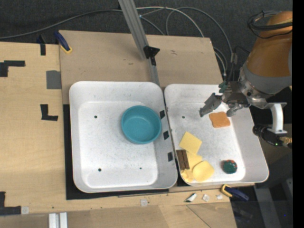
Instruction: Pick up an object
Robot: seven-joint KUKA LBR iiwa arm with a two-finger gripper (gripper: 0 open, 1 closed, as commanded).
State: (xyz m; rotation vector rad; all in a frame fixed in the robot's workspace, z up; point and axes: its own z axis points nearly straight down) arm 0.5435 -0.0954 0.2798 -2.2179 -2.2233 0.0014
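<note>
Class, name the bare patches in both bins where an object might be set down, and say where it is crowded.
Left bin: bare floor all around the blue bowl. Right bin: free far-left corner. Crowded near the yellow pieces, brown block, green ball, orange piece under the gripper.

Tan table (28, 80) spreads out, black tape marks (46, 112) on its left. Grey pole (135, 25) slants in from the far edge, cables (190, 20) looping beside it. Blue-yellow clamp (63, 42) far left, another clamp (233, 192) near right.

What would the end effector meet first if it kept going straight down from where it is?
Probably the orange flat piece, directly beneath the end effector in the right bin. Height above it is unclear from this slanted view.
</note>
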